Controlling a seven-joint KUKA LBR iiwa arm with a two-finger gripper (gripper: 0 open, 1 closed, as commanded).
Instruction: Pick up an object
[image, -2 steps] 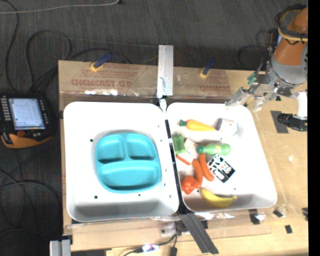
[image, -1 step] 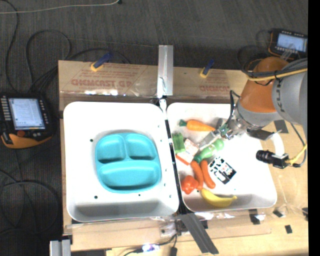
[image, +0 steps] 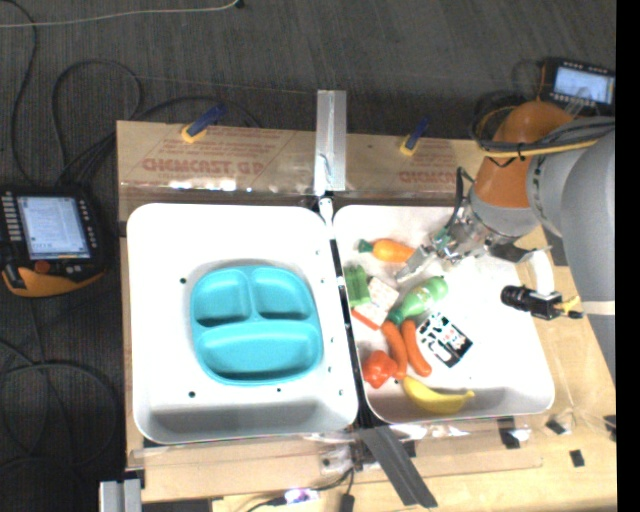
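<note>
My gripper (image: 420, 260) hangs low over the upper middle of the right bin (image: 520, 350), reaching in from the right under the orange wrist band (image: 505, 170). Its tip is just right of an orange toy vegetable (image: 386, 249) and just above a green bottle (image: 425, 296). Below those lie a white and red box (image: 378, 297), a dark green piece (image: 357, 283), two orange carrots (image: 407, 347), a red pepper (image: 378, 370), a banana (image: 437, 397) and a black and white card (image: 444, 338). I see nothing held by the gripper.
The left bin (image: 160, 250) holds a blue divided plate (image: 258, 322). A black cylinder (image: 530, 299) juts over the right bin's right rim. A tablet (image: 50, 230) lies on the floor at the left, and a metal divider (image: 331, 150) stands behind the bins.
</note>
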